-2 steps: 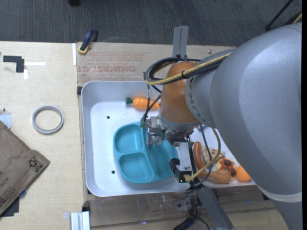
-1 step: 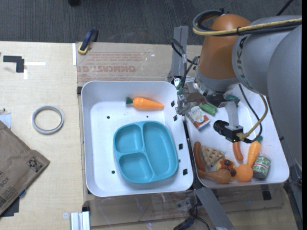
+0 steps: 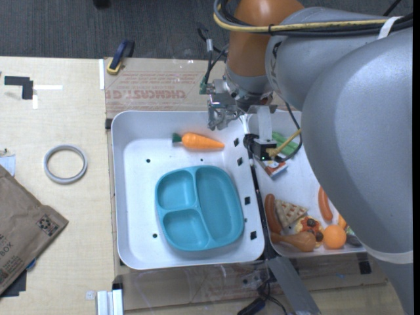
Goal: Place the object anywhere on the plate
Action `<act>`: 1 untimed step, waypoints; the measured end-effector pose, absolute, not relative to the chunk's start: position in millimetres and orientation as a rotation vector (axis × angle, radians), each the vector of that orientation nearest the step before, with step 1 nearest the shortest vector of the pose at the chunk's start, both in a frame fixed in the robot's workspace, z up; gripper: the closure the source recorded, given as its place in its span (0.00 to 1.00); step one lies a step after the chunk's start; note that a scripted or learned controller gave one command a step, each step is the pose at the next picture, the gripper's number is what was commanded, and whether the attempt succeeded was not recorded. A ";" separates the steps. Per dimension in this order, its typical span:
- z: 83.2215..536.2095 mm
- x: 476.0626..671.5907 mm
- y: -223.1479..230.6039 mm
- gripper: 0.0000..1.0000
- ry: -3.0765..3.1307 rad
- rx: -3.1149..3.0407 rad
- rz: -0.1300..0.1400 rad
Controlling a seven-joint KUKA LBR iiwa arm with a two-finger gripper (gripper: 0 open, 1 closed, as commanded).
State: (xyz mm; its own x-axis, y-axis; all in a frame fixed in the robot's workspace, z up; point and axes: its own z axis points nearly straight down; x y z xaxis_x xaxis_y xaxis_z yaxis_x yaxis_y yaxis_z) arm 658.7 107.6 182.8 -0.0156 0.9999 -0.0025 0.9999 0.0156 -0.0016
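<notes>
Orange against white, the toy carrot [image 3: 200,142] lies on its side on the floor of the left bin [image 3: 131,176], just beyond the far edge of the teal plate [image 3: 198,207] and not touching it — so we judge the placing not yet done. The plate sits mid-bin with its three compartments bare, which leaves any of them free as a landing spot. Our gripper [image 3: 222,118] hangs near the bin's far wall, just above and to the right of the carrot's tip, holding nothing that we can see; it looks well placed for a short descent onto the carrot. Whether it is apart or together we cannot tell. The right bin [image 3: 295,176] holds a jumble of toy food — much of it lies under the arm's grey bulk [image 3: 354,110], so we cannot list its contents fully.
</notes>
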 end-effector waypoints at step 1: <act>212.0 588.0 125.5 1.00 2.315 2.125 -0.004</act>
